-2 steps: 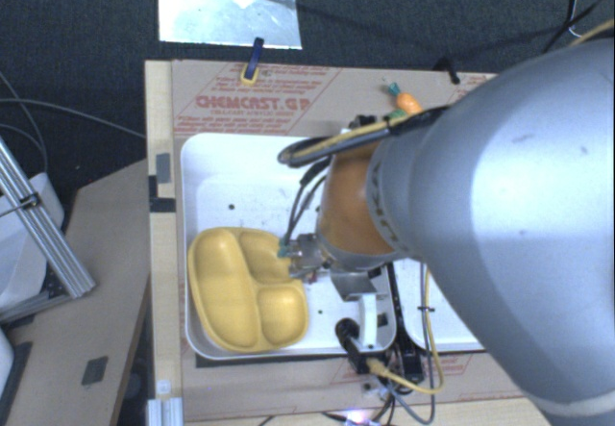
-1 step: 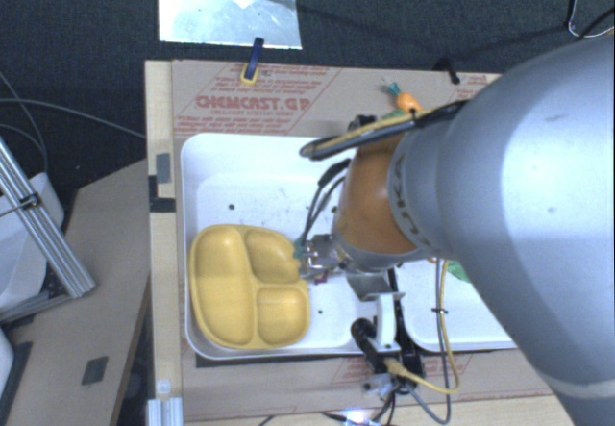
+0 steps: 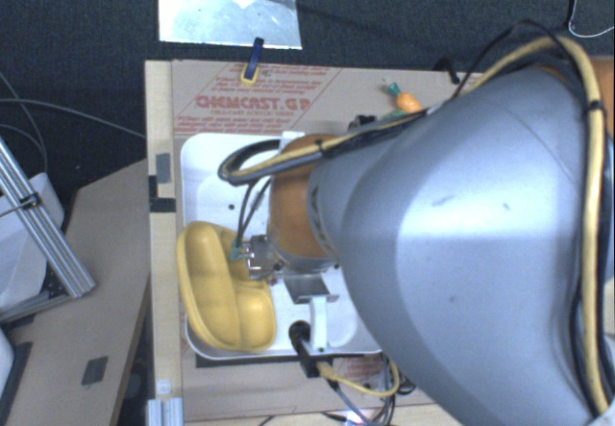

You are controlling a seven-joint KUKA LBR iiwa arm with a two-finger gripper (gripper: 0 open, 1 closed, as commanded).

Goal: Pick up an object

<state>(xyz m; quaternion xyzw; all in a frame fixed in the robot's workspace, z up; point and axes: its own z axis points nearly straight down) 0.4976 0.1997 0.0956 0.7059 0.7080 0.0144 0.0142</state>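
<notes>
From my station I saw the grey arm [image 3: 452, 251] reaching low into the white bin [image 3: 207, 179], and its big body covered most of the view. The gripper [image 3: 252, 259] was down near the bin floor, just at the right side of a yellow banana-shaped toy [image 3: 219, 294]. I could not tell the state of the jaws, because the wrist and the cables [image 3: 252, 186] hid them.

The toy lay directly to the left of the jaws, touching them or almost, and it curved along the left wall of the bin and toward the near corner. I did not see it between the jaws, and it rested on the bin floor. So in my judgement the approach was done, but the grasp and the lift were left to do.

About the room: on the left of the jaws the toy was pressed near the bin wall, so there was little free space on that side. Behind the jaws, toward the far wall, the bin floor was bare and open. On the right the arm itself hid everything. Straight up seemed to me the safest way out.
</notes>
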